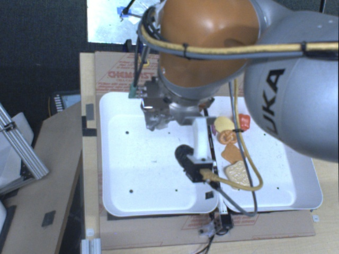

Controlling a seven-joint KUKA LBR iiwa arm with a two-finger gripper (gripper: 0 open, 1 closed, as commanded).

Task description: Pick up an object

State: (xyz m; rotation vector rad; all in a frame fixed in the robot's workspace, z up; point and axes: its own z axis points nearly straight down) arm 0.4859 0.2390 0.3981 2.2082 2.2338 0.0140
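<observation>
Small objects [231,153] in the right bin [280,187]

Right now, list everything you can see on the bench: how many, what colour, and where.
bins: two, white, side by side on the bench
yellow piece: one, yellow, right bin, by its left wall
red piece: one, red-orange, right bin, just right of the yellow piece
orange pieces: two, orange, right bin, in front of the yellow piece
tan piece: one, tan, right bin, nearest the camera of the cluster
cardboard: one sheet, brown with red print, under the bins
rail: one, silver, far left
arm: one, grey with orange band, from the right
gripper: one, grey, over the left bin
</observation>
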